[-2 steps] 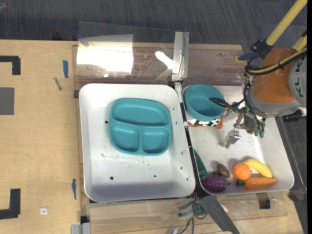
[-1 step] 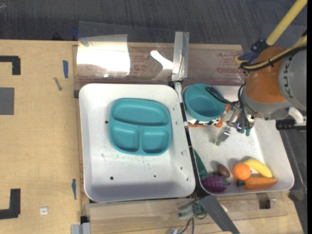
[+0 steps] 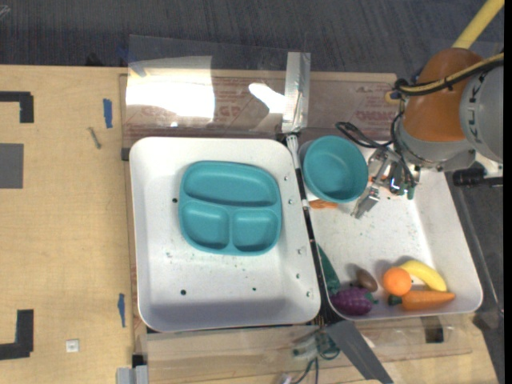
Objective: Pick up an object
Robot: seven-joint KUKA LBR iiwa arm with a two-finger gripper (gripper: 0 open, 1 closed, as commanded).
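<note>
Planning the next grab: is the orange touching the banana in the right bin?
Touching. The camera view shows the orange pressed against the banana, with no gap between them.

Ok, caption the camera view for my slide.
KUKA arm's gripper hovers beside teal bowl in right bin; toy fruit clustered at its near edge; divided plate fills left bin.

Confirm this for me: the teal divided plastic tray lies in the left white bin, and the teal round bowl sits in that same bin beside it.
Not quite. The teal divided plastic tray lies in the left white bin, but the teal round bowl sits in the right white bin, as the camera view shows.
</note>
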